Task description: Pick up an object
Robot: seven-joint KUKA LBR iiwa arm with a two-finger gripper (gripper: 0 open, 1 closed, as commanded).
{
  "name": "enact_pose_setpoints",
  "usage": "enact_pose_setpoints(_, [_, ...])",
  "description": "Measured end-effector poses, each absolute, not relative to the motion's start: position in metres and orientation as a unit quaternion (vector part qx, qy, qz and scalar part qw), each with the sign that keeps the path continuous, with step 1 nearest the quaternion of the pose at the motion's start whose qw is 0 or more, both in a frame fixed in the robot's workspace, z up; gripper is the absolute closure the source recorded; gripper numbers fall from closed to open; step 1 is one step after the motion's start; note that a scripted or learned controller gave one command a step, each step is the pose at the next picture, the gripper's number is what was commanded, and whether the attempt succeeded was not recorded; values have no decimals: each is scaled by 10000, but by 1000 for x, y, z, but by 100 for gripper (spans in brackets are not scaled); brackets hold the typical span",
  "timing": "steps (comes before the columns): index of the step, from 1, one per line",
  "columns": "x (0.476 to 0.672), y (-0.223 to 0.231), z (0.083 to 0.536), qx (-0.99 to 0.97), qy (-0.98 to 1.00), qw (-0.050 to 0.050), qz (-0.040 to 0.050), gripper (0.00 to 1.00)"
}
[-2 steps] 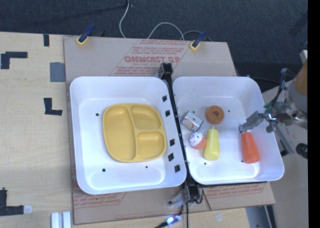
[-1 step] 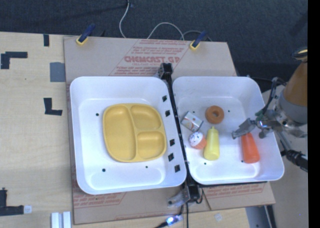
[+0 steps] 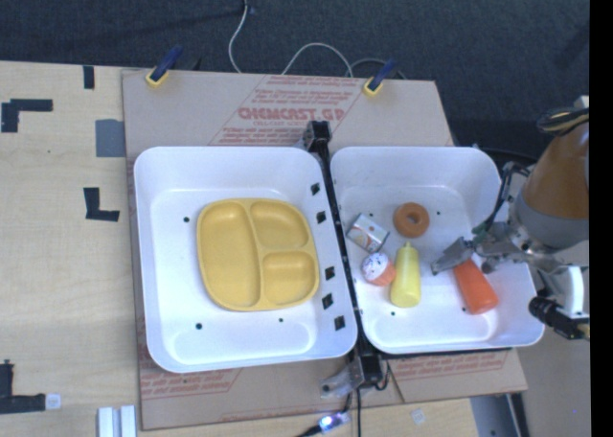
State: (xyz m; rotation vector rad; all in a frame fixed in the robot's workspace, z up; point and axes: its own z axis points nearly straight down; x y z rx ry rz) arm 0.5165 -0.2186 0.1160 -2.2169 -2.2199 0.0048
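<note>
orange carrot (image 3: 474, 288) in right bin (image 3: 436, 163) — just beside fingers (image 3: 450, 260)

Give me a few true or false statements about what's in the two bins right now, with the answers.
1. The yellow divided tray lies in the left bin. True.
2. The brown ring sits inside the yellow tray. False: it lies in the right bin.
3. The yellow bottle lies in the right bin. True.
4. The orange object lies outside both bins. False: it is in the right bin, near the end effector.
5. The arm reaches over the left bin. False: it reaches over the right bin.
</note>
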Motion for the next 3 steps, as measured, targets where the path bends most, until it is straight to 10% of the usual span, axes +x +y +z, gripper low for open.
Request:
enact_pose_setpoints(1, [517,-218,128,-7062,-7080,11,9,100])
enact_pose_setpoints(3, [520,-211,233,-7064,-7079,-19,-6,100])
